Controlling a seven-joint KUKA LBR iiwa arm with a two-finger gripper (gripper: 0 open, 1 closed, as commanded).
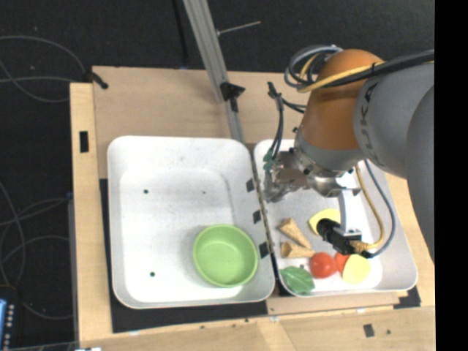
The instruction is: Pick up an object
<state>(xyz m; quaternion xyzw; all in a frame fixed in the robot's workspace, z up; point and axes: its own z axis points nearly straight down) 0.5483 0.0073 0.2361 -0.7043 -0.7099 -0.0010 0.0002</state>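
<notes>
A pale wooden tabletop (168,101) sits against a dark floor strewn with cables, with a metal rail (208,42) running in from the far edge. Two shallow white bins lie side by side on it. The left bin (146,174) holds a green bowl (224,255) at its near right corner. The right bin (391,265) holds the loose items, all crowded toward its near edge: two tan wedge-shaped pieces (294,238), a red round piece (323,265), a yellow round piece (356,269), a green leaf-like piece (297,278) and a yellow curved piece (324,221), partly hidden by a black fitting.

The claw (276,185) sits low at the left wall of the right bin, near the divide between the bins. Whether it is spread or closed cannot be judged; wrist and cabling obscure it, and nothing is visibly held.

Risks noted:
- The claw stands against the bin wall, well short of the cluster; closing here would likely catch nothing, or scrape the rim.
- The items lie touching or nearly so; a descent among them may push neighbours aside, or trap two at once.
- The round pieces look smooth and may roll out of a pinch.
- The wedges, being flat and angular, appear the steadier candidates.
</notes>
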